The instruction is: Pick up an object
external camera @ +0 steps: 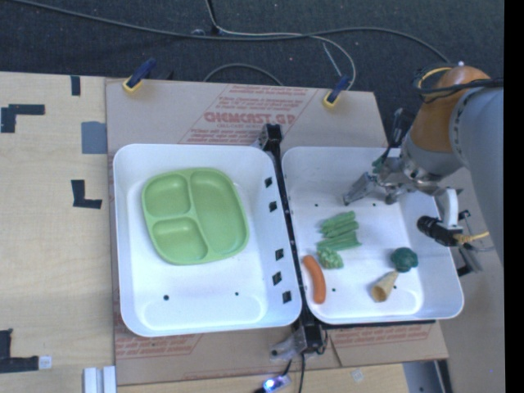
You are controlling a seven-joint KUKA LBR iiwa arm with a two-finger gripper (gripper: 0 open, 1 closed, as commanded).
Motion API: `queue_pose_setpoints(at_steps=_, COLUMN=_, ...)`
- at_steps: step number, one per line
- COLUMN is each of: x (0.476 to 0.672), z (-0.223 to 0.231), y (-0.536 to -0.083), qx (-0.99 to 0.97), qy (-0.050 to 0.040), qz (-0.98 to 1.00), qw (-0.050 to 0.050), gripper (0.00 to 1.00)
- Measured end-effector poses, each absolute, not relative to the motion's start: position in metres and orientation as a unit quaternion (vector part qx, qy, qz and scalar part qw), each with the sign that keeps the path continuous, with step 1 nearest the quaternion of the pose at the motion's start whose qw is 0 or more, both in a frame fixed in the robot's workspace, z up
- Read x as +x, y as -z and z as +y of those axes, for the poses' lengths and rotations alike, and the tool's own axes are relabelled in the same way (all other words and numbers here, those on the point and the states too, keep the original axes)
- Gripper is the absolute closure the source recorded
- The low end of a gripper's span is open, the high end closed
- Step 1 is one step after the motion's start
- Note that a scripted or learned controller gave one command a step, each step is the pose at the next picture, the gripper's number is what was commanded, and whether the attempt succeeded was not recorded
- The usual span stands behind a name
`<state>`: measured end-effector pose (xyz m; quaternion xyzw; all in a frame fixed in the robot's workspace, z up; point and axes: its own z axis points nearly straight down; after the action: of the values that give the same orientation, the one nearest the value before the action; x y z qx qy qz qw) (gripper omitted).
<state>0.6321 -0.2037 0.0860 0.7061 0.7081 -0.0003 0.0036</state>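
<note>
1. Nearest the camera, right bin (434,305), front row: one orange hot dog or carrot-like piece (315,278), long axis running front to back, close to the divider; one small cone (383,286), tan, tilted; one dark green broccoli-like head (404,259) just behind the cone. One of each.
2. Middle of the right bin: one bundle of green beans (340,228), long axis roughly left-right with a slight tilt; one small light green lumpy piece (330,258) touching or just beside its front edge. Item count, right bin: five.
3. Left bin (131,301): one green divided plate (195,215) with three compartments, nothing on it.
4. Far part of the right bin: the gripper (359,193) hangs low over bare bin floor, fingers pointing toward the view's left. At this slant they look slightly spread with nothing between them, but I cannot tell their state for certain.
5. Key relation: the green beans are the closest candidate, lying just nearer the camera than the fingertips and slightly left of them. Judgement: a short move toward the camera puts the gripper over the bundle; closing across its short width looks easiest.
6. No object is lifted yet; all five rest on the bin floor.
</note>
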Motion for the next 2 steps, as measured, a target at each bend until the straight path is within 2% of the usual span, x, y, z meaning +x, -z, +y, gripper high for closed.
queue_pose_setpoints(at_steps=1, x=0.632, z=-0.203, y=-0.097, qx=0.706, qy=0.0003, qz=0.709, qw=0.004, gripper=1.0)
queue_pose_setpoints(at_steps=2, x=0.628, z=-0.195, y=-0.155, qx=0.706, qy=-0.0013, qz=0.708, qw=0.001, gripper=1.0)
